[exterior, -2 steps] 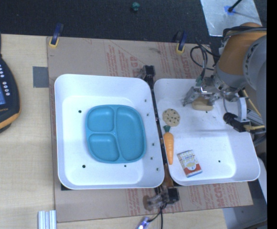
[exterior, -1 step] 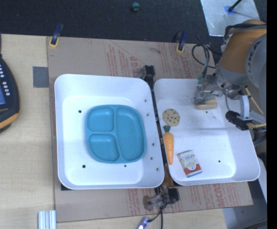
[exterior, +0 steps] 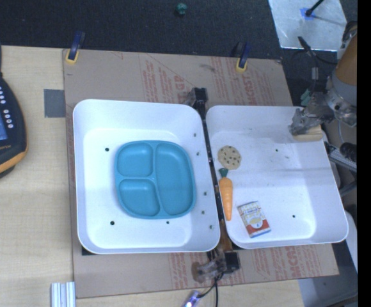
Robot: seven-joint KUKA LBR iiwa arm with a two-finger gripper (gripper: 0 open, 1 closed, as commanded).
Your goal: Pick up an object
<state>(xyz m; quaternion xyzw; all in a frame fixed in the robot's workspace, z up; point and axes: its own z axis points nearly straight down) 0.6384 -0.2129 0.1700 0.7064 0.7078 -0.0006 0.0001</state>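
The grey two-finger claw (exterior: 306, 121) is hanging over the far right corner of the right-hand shallow white plastic bin (exterior: 313, 190), reaching in from the right side of the camera view. A small tan block-like thing (exterior: 311, 133) is sitting right at the claw's tip, touching or just under it; whether the claw is gripping it, or is released or clenched, cannot be told at this size.

Well to the claw's left and nearer the camera, a round tan speckled cookie (exterior: 229, 157) is lying on the bin floor. Just below the cookie, an orange carrot with a green top (exterior: 225, 197) is lying along the bin's left wall. Beside the carrot, a small white and red packet (exterior: 253, 218) is resting flat.

Farther left of the claw, a blue three-compartment plastic plate (exterior: 154, 178) is sitting in the left-hand white bin (exterior: 96, 171).
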